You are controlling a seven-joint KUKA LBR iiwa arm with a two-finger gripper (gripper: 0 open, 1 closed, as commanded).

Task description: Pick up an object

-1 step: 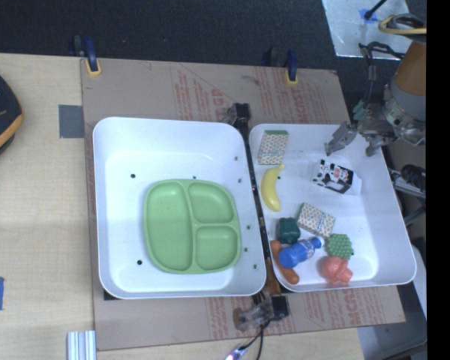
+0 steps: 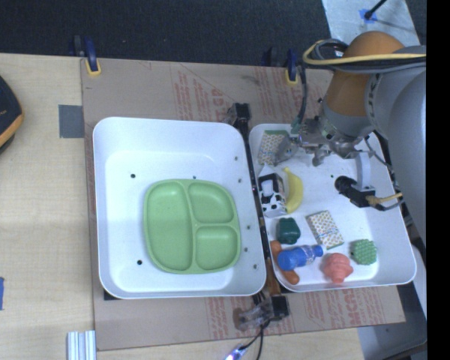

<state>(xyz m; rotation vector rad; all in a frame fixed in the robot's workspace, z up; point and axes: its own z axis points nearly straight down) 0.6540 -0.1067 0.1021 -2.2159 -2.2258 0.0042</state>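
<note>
Toward the upper right of the frame, the gripper [image 2: 309, 142] hangs low over the far end of the right bin [image 2: 394, 265], close to a small patterned packet [image 2: 270, 147] in that bin's upper left corner; whether its fingers are apart or closed cannot be told from this angle, and nothing is visibly held. The pickable things lie lower in the same bin: a yellow banana [image 2: 293, 189] just below the gripper, a black-and-white cow toy [image 2: 269, 193] against the bin's left wall, a dark green block [image 2: 288, 230], a checked packet [image 2: 325, 229], a blue bottle [image 2: 297, 257], a pink-orange lump [image 2: 337, 267] and a green spiky ball [image 2: 364, 251]. To do the step well, the arm would best choose something standing clear of its neighbours and of the wall, perhaps the banana, come straight down with the fingers across its narrow width, and lift only once both sides are caught; the cow toy looks too tight to the wall. At centre left, the left bin [image 2: 116, 148] holds a green divided plate [image 2: 193, 226]. Faint reddish print runs along the cardboard [image 2: 180, 77] under the bins, but it is too blurred to read, and the packets show pattern, not legible words.
</note>
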